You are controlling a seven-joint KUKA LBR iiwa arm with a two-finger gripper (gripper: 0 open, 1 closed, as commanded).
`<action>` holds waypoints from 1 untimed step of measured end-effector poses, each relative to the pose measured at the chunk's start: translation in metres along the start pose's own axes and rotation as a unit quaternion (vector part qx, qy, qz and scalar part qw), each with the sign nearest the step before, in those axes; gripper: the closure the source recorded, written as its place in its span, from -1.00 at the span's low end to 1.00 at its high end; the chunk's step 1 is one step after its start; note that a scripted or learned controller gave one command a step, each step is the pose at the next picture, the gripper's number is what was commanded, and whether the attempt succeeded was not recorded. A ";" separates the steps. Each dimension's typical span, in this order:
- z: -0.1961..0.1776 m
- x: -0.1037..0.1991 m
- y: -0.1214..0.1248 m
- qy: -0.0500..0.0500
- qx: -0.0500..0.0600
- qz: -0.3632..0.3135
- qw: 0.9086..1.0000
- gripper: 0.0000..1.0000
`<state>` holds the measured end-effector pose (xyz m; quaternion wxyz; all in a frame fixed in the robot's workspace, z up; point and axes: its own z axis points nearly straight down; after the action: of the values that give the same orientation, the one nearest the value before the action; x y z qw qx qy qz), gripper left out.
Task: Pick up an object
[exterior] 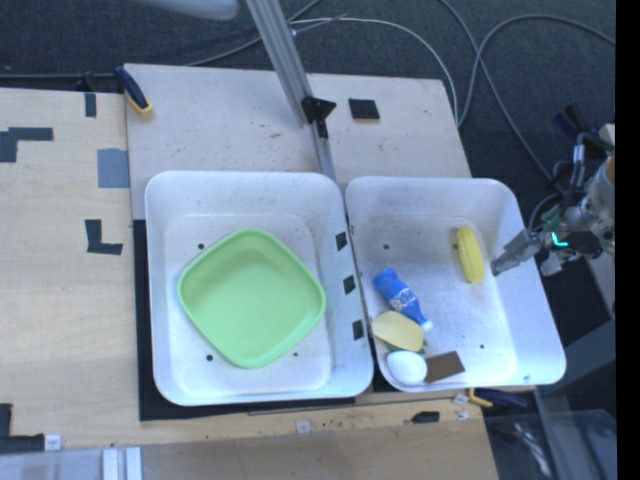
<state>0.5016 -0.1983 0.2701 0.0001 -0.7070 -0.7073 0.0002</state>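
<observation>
Dark floor with loose cables surrounds a pale bench (250,118), and on it sit two white bins, touching along their inner walls.

Left bin (160,268): one green plate (252,296), lying flat at centre, turned so a corner points to 12 o'clock. Nothing rests on it.

Right bin (500,203): five items. A yellow corn cob (469,254) lies upright along the 12-to-6 line, at about 2 o'clock from the bin's centre and apart from the others. A blue bottle (399,295) lies tilted toward 5 o'clock, left of centre. Just below it sits a yellow wedge (397,330), touching or nearly touching the bottle's lower end. An egg (406,366) lies at 6 o'clock of the wedge, against the near wall, and a brown block (444,365) lies just beside the egg at its 3 o'clock.

My gripper (515,253) hangs over the right bin's rim at 3 o'clock, pointing toward 9 o'clock. Nothing is between its tips; whether my jaws stand wide or narrow, I cannot tell at this angle.

Judgement: no object is picked yet. The cob is nearest my tips and stands alone, so I rate it the cleanest target. The bottle, wedge, egg and block are crowded at 7 o'clock, where a grasp risks nudging neighbours or striking the wall.
</observation>
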 end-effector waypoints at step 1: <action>0.000 0.000 0.000 0.000 0.000 0.000 1.000 -1.00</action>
<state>0.5016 -0.1983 0.2701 0.0002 -0.7070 -0.7072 0.0002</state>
